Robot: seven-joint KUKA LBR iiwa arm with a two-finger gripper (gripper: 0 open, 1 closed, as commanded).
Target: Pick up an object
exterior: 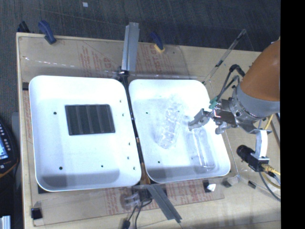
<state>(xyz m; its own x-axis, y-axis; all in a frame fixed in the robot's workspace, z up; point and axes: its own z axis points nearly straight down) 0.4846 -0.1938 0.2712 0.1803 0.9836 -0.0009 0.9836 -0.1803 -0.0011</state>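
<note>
Two clear plastic items in the right bin (143, 94): a crumpled clear bottle (169, 123) lying near the bin's middle, and a second clear bottle (202, 149) lying lengthwise by the bin's right wall, toward the near corner. They sit close but apart. Both hard to read against the white, outlines faint.

Claw (199, 120) is over the right side of that bin, just above the upper end of the second bottle, between the two items. Nothing visibly gripped. Can't tell claw state from this angle.

Arm (259, 80) comes in from the right, orange band above grey wrist, cables trailing off past the bin's right edge.

Left bin (43, 128) holds one dark grey ribbed rectangular block (89, 119), lying flat a bit above centre, long side across the bin.

Both bins sit side by side on the counter (71, 51), touching along a central divider rail. Blue clamps (47, 32) on the counter's far edge
</note>
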